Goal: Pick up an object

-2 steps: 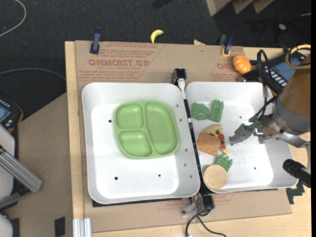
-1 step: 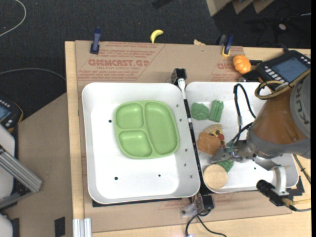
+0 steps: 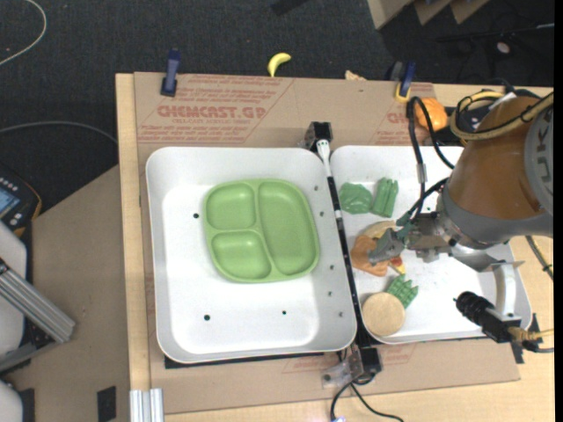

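- Two bins (image 3: 167, 236) sit before me; the left holds a green tray (image 3: 261, 229).
- My hand (image 3: 387, 249) is over the orange piece (image 3: 369, 255); I cannot tell its grip.

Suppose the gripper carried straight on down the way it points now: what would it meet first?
Most likely the orange piece in the right bin. The gripper points down and to the view's left, with its tip already over that piece. Whether it is touching yet is unclear, since depth is hard to judge from above.
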You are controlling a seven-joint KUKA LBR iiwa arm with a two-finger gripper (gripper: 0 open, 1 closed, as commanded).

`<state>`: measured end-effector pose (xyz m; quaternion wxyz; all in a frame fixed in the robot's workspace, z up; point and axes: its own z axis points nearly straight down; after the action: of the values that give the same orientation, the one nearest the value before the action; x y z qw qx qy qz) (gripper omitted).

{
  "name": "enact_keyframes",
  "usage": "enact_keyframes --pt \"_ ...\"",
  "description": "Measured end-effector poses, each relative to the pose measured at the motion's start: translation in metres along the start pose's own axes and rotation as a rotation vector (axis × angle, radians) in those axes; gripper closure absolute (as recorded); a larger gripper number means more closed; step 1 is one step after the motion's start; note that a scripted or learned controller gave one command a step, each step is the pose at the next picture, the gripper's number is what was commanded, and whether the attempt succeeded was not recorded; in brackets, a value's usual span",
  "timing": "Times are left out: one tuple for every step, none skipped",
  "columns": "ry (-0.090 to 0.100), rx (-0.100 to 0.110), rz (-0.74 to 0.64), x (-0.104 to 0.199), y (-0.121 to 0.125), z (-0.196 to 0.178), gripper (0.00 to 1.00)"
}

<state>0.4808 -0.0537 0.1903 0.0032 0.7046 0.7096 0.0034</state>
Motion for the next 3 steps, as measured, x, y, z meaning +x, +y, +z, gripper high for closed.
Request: enact_keyframes --pt "0.001 0.007 0.002 0.042 0.014 0.006 0.0" --pt "0.004 0.0 -0.004 0.129 0.001 -0.081 0.0" --pt "0.004 0.009 -0.006 0.247 -0.001 -0.056 0.0"
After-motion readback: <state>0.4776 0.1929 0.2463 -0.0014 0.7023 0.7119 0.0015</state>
